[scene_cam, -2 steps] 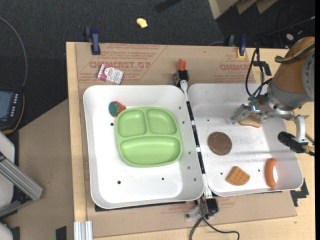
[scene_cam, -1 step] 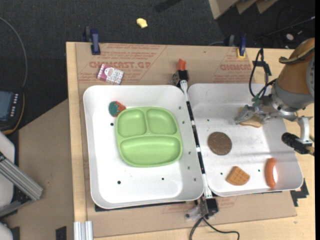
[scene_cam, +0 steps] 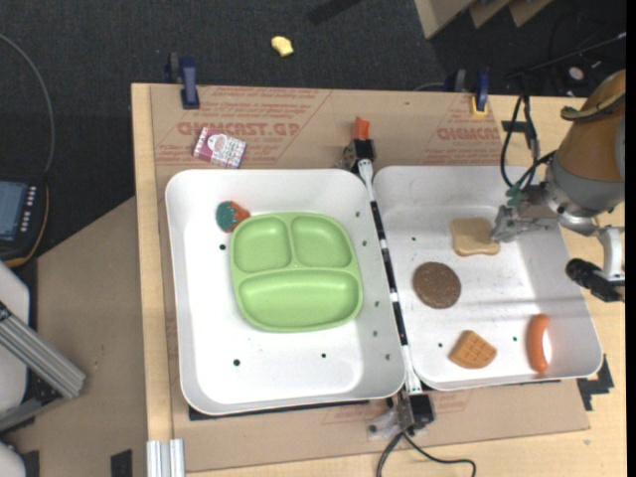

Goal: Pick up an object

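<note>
Toast-shaped toy slice [scene_cam: 473, 238], pale tan, is the likely target: it lies in the right bin [scene_cam: 566, 361] at about twelve o'clock from the bin's centre, with the gripper [scene_cam: 505, 224] just beside or touching its right edge.

Nearest the viewer, along the right bin's six o'clock side, lie an orange waffle piece [scene_cam: 472, 350] and, at about four o'clock, an orange sausage [scene_cam: 538, 342], well apart from each other. Next inward, a brown round patty [scene_cam: 436, 284] sits near the bin's centre-left, at seven o'clock from the toast slice and apart from it.

In the left bin [scene_cam: 199, 356] a green divided plate [scene_cam: 294, 269] occupies the middle; a small red-and-green toy [scene_cam: 232, 215] touches its ten o'clock corner. Beyond the bins, a small printed card [scene_cam: 220, 147] rests on the cardboard bench top [scene_cam: 298, 112].

The grey arm [scene_cam: 592, 172] enters from three o'clock. Whether the claw is released or clenched cannot be told; no object is visibly between its tips.

Step in hand, as judged: final approach or descent at the toast slice. The next move calls for centring over the flat slice, closing across its narrow width, then lifting; a thin, low piece may slip out.
</note>
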`<state>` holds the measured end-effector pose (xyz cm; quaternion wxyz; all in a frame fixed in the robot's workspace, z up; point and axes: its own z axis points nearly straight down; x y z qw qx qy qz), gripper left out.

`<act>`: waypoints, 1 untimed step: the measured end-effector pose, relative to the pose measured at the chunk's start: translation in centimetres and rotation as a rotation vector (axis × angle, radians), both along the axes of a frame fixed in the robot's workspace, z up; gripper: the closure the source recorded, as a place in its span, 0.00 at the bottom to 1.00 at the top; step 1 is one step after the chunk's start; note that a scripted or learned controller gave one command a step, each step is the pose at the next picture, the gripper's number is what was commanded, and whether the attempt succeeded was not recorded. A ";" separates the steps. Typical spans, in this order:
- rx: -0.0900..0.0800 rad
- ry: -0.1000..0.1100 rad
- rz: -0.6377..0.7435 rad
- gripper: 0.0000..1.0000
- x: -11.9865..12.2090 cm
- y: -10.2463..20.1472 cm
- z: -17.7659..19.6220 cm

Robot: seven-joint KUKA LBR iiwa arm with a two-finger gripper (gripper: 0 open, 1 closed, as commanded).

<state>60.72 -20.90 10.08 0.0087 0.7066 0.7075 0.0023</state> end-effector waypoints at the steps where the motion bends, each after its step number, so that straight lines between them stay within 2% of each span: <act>1: 0.013 0.014 0.005 1.00 -3.9 7.6 6.7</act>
